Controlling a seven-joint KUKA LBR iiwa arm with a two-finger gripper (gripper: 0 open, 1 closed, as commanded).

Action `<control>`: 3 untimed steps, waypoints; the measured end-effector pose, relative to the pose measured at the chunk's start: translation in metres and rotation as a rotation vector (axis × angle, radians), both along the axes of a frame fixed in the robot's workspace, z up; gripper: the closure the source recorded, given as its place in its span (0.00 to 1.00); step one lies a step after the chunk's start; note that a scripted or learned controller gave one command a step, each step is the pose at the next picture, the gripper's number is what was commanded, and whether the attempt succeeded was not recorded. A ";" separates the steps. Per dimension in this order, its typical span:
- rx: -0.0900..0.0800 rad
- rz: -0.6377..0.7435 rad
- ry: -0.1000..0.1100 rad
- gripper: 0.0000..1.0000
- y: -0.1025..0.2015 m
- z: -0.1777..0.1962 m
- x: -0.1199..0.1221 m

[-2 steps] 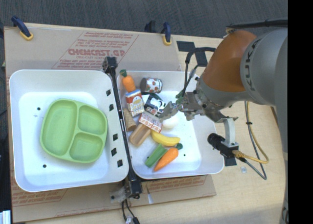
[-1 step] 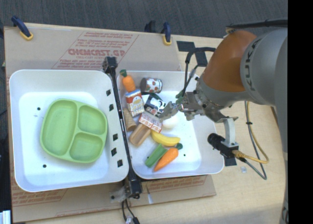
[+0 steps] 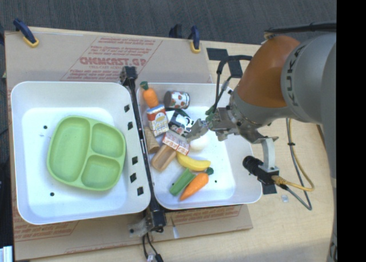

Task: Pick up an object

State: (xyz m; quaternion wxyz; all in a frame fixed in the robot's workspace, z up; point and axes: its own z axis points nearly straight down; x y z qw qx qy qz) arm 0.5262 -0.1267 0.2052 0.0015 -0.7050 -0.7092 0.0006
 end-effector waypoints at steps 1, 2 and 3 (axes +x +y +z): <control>0.000 0.000 0.000 0.00 0.000 0.000 0.000; 0.000 0.000 0.000 0.00 0.000 0.000 0.000; 0.000 0.000 0.000 0.00 0.000 0.000 0.000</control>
